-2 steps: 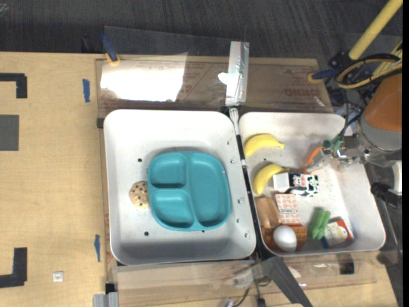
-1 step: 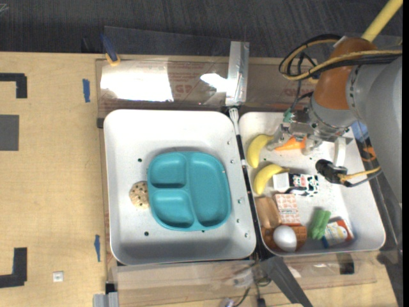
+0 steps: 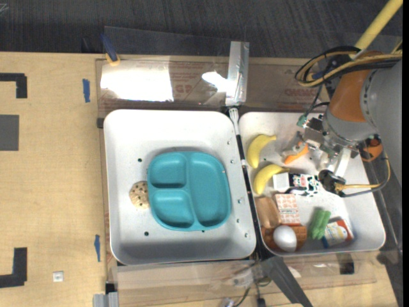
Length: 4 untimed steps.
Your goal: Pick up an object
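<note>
**Operator:** Report the position of the arm and the candidate objects.

**Technician:** The gripper (image 3: 314,147) hangs over the right bin (image 3: 377,226), toward that bin's 12 o'clock region. Whether it grasps anything cannot be determined; the wrist hardware hides its working end. A small orange item (image 3: 294,158), possibly a carrot, lies just beside it at 8 o'clock. Two bananas (image 3: 262,165) lie at the bin's 9 o'clock side, near the dividing wall. A black-and-white carton (image 3: 298,183) rests near the bin centre. A red-and-white packet (image 3: 287,209), a white egg (image 3: 285,237) and a green item (image 3: 319,224) occupy the 6 o'clock area.

**Operator:** Which object is nearest, and how will it handle?

**Technician:** The orange item. Judged light, rigid and tapered; it may roll or squirt out under pressure. Close across its thicker portion, perpendicular to its long axis.

**Operator:** Alternatives?

**Technician:** The bananas are likely light toy fruit, smooth and curved; take hold mid-length across the narrow dimension. The egg is probably slippery and round; avoid it.

**Operator:** The left bin?

**Technician:** The left bin (image 3: 121,133) contains a teal divided tray (image 3: 190,189) with a cookie (image 3: 138,194) touching the tray's 9 o'clock edge. Both are well apart from the arm.
</note>
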Each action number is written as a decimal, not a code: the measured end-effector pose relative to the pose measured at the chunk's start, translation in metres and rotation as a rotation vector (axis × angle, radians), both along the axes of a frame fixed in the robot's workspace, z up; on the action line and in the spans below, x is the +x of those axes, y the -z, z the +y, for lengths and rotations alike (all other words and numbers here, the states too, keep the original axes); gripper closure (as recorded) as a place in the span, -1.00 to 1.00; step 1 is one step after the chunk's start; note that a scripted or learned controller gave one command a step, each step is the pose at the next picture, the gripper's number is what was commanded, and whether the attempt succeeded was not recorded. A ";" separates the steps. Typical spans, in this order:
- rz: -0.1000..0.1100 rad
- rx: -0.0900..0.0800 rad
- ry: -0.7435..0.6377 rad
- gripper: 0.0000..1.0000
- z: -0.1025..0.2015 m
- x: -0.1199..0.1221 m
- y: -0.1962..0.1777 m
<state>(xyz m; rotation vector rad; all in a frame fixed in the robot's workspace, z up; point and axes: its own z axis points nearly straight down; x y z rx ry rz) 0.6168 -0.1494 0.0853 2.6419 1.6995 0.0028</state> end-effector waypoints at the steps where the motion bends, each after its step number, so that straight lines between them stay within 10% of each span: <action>1: 0.006 0.000 0.168 -1.00 -0.010 -0.039 -0.062; 2: 0.003 -0.002 -0.117 -1.00 0.011 -0.018 -0.128; 3: 0.016 0.003 -0.143 -1.00 0.018 0.002 -0.021; 4: 0.011 0.002 -0.146 1.00 0.018 0.005 -0.032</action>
